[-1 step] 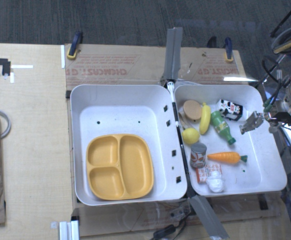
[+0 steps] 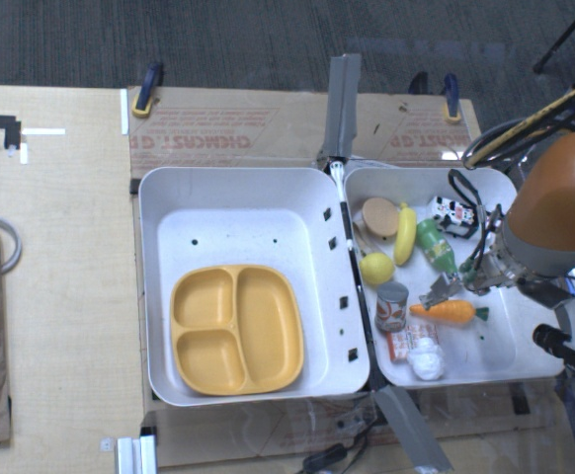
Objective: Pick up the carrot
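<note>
Carrot (image 2: 445,312) lying flat in right bin (image 2: 495,354), tip pointing left, green end at right. Gripper (image 2: 444,290) just above carrot's left half, touching or nearly so; fingers too small and blurred to tell whether spread or pressed together. Can (image 2: 392,307) just left of carrot, lemon (image 2: 376,268) and banana (image 2: 405,233) beyond, green bottle (image 2: 436,245) beside banana. Yellow divided plate (image 2: 237,329) in left bin (image 2: 169,205).
</note>
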`<action>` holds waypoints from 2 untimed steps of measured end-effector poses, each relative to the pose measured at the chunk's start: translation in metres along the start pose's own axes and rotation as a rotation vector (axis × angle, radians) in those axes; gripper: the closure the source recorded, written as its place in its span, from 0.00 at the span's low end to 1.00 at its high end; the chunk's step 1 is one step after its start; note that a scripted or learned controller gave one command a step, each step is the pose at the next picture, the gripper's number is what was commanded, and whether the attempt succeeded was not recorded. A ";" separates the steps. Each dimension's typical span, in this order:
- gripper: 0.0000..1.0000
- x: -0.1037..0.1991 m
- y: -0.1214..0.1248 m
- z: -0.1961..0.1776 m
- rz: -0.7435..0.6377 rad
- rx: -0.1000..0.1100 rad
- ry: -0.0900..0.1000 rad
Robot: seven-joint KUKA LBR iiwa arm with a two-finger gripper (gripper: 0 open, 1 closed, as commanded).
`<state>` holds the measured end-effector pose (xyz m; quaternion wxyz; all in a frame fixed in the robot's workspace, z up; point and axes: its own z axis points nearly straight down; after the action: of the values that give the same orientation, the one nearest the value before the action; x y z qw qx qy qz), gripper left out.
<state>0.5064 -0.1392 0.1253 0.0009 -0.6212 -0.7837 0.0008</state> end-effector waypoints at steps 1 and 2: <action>0.00 0.004 -0.006 0.029 -0.385 -0.010 -0.005; 1.00 0.004 -0.006 0.021 -0.382 -0.011 -0.004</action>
<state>0.4997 -0.1365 0.1043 -0.0041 -0.4612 -0.8873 -0.0024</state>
